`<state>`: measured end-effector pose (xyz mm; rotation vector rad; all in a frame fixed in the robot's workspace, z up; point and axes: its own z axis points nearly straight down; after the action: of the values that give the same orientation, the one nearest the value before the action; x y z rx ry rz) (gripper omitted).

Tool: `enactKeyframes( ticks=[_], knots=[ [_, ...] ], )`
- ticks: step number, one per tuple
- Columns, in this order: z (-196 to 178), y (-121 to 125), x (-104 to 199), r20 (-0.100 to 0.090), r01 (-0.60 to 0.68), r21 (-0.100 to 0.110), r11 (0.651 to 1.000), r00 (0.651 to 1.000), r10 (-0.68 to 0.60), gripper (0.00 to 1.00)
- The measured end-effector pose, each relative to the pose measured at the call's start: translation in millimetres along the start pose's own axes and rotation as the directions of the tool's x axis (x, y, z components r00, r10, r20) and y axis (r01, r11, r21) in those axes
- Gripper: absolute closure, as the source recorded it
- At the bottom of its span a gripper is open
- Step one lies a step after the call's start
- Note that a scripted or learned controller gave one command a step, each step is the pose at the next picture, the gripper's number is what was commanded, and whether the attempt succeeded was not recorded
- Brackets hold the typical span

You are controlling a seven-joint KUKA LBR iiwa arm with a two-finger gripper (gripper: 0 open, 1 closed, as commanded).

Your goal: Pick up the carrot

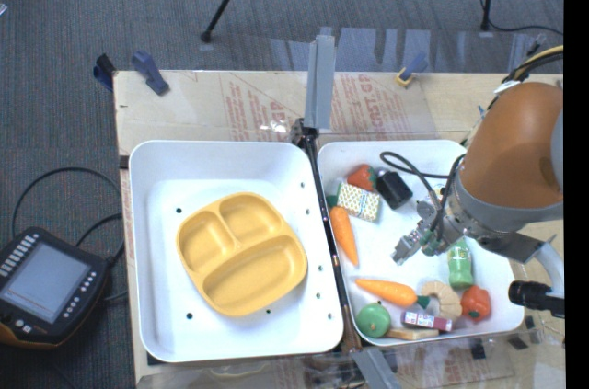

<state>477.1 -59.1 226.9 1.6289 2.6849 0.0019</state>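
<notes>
Two orange carrots lie in the right bin (433, 148). One carrot (343, 234) lies lengthwise along the bin's left wall. The other carrot (386, 291) lies nearly crosswise toward the front, its green end at the right. My gripper (408, 249) hangs over the middle of the bin, between the two carrots: right of the first, above and slightly right of the second. It points down and to the left, and nothing orange is in it. The grey wrist and orange band (515, 153) cover the bin's right side.
Around the carrots lie a checkered box (359, 201), a red piece (362, 177), a black piece (394, 188), a green bottle (460, 266), a red fruit (475, 303), a green apple (374, 320) and a pink-labelled item (425, 320). The left bin (152, 194) holds a yellow divided plate (241, 251).
</notes>
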Motion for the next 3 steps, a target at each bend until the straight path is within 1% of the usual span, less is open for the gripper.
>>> enactKeyframes(
  ticks=[1,2,3],
  knots=[
    [1.8,-0.7,0.4,-0.002,0.000,0.004,1.000,1.000,0.000,0.00],
    [95.6,-14.7,-26.1,-0.007,-0.092,0.013,0.996,0.996,0.092,0.00],
    [84.1,-13.6,-27.3,-0.007,-0.094,0.009,0.996,0.996,0.094,1.00]
  ],
)
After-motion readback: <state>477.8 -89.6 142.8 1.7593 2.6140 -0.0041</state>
